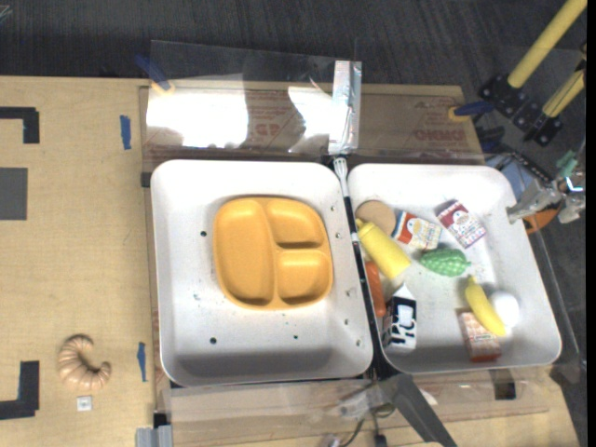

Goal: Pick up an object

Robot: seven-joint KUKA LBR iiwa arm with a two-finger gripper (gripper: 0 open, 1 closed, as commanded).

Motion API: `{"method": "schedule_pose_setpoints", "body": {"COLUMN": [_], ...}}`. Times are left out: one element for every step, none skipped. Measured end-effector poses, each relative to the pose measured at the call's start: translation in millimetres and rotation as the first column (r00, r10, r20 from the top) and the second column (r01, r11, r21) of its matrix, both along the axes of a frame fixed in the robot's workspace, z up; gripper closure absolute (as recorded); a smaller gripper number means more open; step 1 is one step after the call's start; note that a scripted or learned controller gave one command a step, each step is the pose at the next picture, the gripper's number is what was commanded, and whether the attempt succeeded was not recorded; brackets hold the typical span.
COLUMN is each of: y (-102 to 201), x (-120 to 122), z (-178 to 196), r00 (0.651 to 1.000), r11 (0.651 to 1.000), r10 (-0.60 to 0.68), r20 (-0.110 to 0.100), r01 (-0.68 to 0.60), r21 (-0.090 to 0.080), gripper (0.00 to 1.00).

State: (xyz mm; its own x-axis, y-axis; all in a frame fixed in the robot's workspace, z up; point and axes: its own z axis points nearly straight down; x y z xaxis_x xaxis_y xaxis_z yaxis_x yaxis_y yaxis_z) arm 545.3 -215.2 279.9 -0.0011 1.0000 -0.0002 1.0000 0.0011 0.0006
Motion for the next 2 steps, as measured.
{"method": "schedule_pose_setpoints", "body": {"y": [-0.8,38.6], "x": [-1.0,65.0], "z": [-143.3,-171.7], "r00": [0.981,0.983], "r11": [0.981,0.983], "r10": [-0.191,-0.182], "r20": [-0.009,-0.002], "r01": [0.191,0.182], "r21": [0.007,0.002], "gripper": [0.00,0.00]}}
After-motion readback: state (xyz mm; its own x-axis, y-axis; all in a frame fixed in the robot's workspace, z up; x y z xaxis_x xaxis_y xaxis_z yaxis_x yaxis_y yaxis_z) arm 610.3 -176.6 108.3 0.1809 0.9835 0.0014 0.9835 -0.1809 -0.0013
